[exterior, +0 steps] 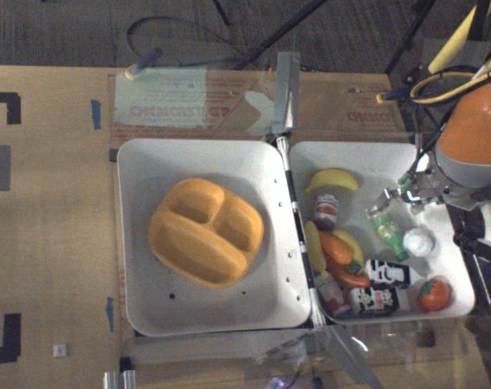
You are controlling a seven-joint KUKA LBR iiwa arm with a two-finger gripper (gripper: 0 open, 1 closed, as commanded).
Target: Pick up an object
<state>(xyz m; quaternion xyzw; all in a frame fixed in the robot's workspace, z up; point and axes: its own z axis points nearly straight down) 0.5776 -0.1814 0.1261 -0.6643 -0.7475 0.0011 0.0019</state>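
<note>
Clear plastic bottle [389,232] (green label, white cap) lies in right bin [458,298], long axis 11-to-5. Gripper [407,190] at its 1 o'clock; grip unclear.

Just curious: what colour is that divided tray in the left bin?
Yellow-orange, seen in the camera view: divided tray.

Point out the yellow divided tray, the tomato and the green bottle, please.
yellow divided tray [206,232]: camera view, on the ridge between its compartments.
tomato [433,295]: camera view, middle of its red body.
green bottle [389,230]: camera view, middle of its body.
</note>
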